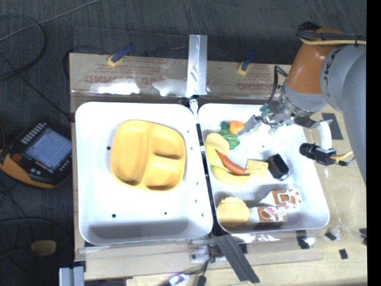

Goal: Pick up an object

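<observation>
The right bin holds several toy foods. A banana lies with a red chili across it, and a cheese wedge sits beside them. A black block lies to their right. A green pepper and a small orange piece sit near the far left corner. A tan bun and a printed carton lie at the front. My gripper hangs over the far part of this bin, just right of the orange piece, with nothing visibly between it.
The left bin carries a yellow divided plate. The grey arm with its orange band comes in over the right bin's far right corner. A handheld pendant lies on the floor to the left.
</observation>
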`<act>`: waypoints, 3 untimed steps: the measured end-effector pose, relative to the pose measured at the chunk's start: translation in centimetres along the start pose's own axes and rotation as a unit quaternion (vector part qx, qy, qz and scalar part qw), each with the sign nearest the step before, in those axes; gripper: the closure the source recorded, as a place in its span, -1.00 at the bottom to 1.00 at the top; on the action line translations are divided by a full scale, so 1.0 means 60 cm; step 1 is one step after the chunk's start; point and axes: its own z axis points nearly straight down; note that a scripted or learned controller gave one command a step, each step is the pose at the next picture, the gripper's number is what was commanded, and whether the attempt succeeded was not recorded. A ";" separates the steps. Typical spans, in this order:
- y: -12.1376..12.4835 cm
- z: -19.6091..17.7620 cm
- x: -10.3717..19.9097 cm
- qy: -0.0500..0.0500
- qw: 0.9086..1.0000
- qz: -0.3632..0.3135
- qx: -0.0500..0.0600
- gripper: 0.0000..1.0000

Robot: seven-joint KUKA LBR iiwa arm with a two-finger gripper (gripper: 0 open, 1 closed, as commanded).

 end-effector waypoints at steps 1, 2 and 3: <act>0.000 0.000 0.000 0.000 1.000 0.000 0.000 -1.00; 0.056 0.078 0.049 0.000 1.000 0.029 0.005 -1.00; 0.051 0.066 0.050 0.001 1.000 0.029 0.013 1.00</act>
